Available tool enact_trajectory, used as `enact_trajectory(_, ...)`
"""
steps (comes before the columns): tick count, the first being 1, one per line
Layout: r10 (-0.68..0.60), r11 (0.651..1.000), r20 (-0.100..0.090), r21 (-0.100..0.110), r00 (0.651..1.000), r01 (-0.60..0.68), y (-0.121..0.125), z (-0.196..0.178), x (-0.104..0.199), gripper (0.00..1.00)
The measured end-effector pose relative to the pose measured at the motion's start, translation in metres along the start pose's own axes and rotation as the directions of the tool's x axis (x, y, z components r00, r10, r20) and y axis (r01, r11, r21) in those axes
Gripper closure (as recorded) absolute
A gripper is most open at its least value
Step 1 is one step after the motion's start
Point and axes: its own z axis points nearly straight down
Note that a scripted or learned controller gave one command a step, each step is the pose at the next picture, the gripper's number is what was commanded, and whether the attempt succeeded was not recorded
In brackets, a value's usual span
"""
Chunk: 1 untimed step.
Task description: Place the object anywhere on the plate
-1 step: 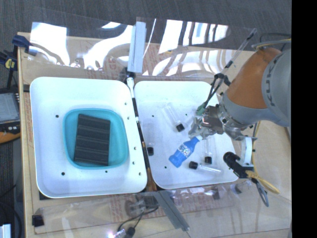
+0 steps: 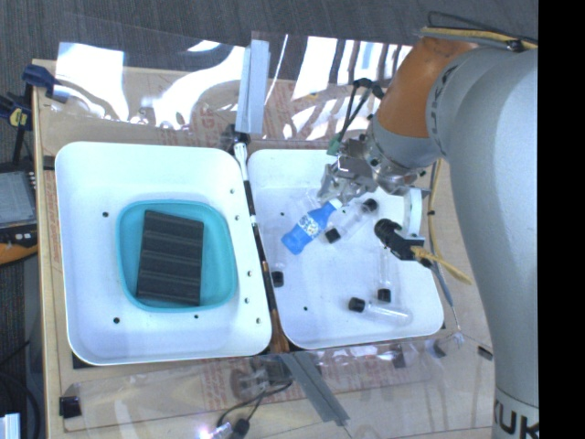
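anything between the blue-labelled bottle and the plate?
In the camera view: bare white floor of the right bin, then both bins' adjoining rims and the dark gap, then left bin floor. Bottle; plate already bears a dark block.

Black ribbed block (image 2: 170, 257) on light-blue plate (image 2: 218, 263).

We are looking down on a wooden bench (image 2: 137, 108) standing on dark grey carpet (image 2: 228, 3). Bright window light is glaring off a clear sheet (image 2: 183, 80) along the bench's far edge. Cables (image 2: 247, 410) are trailing at the front.
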Motion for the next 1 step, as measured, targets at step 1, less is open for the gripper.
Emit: enact_trajectory(1, -0.015, 1.000, 0.000, 0.001, 1.000, 0.015, -0.0426, -0.0086, 0.0885, 1.00)
